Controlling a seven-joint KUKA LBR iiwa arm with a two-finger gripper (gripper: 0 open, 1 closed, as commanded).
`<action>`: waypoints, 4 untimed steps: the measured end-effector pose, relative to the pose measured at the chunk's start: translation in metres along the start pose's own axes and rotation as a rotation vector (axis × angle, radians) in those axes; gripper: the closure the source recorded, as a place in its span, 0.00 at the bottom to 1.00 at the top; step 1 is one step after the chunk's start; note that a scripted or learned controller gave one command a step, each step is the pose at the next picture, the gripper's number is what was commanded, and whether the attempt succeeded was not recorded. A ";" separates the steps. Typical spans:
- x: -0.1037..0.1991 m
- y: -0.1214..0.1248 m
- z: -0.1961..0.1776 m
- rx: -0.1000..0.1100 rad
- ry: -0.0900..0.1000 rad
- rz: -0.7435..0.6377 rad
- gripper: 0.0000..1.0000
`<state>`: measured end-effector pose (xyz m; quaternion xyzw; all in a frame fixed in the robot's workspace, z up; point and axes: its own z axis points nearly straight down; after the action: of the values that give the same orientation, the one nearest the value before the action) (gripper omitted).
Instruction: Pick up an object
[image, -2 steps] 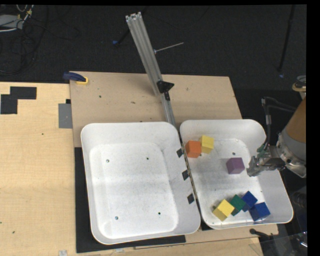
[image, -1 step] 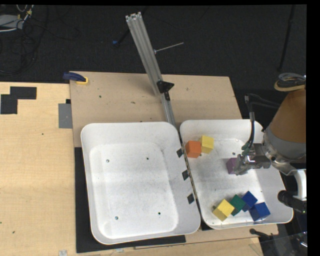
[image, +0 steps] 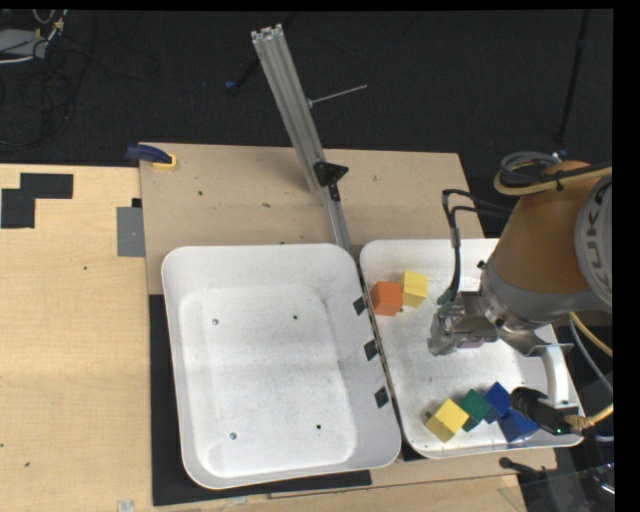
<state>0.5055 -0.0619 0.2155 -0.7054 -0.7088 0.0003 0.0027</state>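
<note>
In the right bin an orange block and a small yellow block lie side by side near the far left corner. Near the bin's front edge sit a larger yellow block, a green block and blue blocks in a cluster. My gripper hangs over the middle of the right bin, right of the orange block and just below the small yellow one. Nothing is visible between its fingers.
The left bin lies beside the right one, split from it by a rim with black clips. A slanted aluminium bar rises from behind the bins. The arm's orange band covers the right bin's far right part.
</note>
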 end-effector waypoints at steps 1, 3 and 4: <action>0.047 0.005 -0.011 -0.002 -0.001 0.000 1.00; 0.152 0.000 -0.005 0.002 -0.002 0.001 1.00; 0.157 0.001 -0.020 -0.001 -0.003 0.003 1.00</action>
<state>0.5055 0.0955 0.2362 -0.7066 -0.7076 0.0010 0.0011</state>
